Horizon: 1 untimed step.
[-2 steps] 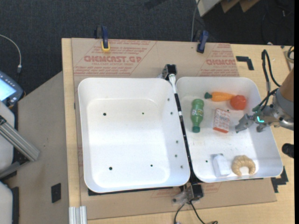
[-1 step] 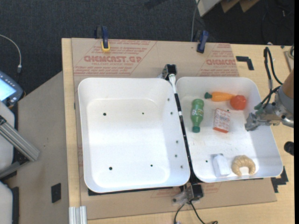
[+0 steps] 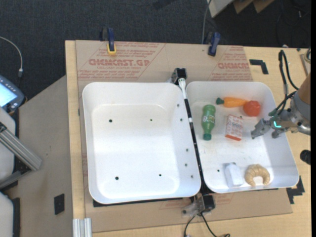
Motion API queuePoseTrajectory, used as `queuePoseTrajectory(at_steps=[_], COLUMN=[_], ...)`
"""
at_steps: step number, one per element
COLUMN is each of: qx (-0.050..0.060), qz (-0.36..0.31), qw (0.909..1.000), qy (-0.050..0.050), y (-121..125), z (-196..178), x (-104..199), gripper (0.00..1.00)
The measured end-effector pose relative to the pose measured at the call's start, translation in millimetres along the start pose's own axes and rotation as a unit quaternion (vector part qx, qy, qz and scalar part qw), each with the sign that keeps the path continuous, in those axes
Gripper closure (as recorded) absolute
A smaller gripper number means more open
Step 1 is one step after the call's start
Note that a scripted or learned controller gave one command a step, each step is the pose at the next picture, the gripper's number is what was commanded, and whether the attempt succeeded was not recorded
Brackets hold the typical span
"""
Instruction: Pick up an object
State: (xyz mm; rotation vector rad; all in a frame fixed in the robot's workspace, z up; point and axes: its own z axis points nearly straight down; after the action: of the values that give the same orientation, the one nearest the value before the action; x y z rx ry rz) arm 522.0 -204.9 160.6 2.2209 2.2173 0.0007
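Note:
The right bin [image 3: 281, 147] holds several objects. A green bottle [image 3: 208, 121] lies near its left wall. An orange carrot [image 3: 234, 101] and a red ball-like fruit [image 3: 252, 108] sit at the back. In the middle lies a red and white packet [image 3: 234, 127]. A croissant [image 3: 258, 175] and a small white block [image 3: 233, 174] rest at the front. My gripper [image 3: 266, 132] hangs over the bin's right side, just right of the packet and below the red fruit. Its fingers stand open with nothing between them.
The left bin [image 3: 133, 142] lies beside the right one, with a black divider strip [image 3: 190, 127] between them. Blue clamps [image 3: 213, 43] hold the cardboard sheet at the back. The arm's cables [image 3: 284, 78] run along the right edge.

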Motion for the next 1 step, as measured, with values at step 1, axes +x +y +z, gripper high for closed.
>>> queuePoseTrajectory(at_steps=[1], qx=[-0.002], qz=[0.0], qw=[1.0], qy=[-0.001], y=[0.7], z=[-10.6], x=[-0.4], gripper=[1.0])
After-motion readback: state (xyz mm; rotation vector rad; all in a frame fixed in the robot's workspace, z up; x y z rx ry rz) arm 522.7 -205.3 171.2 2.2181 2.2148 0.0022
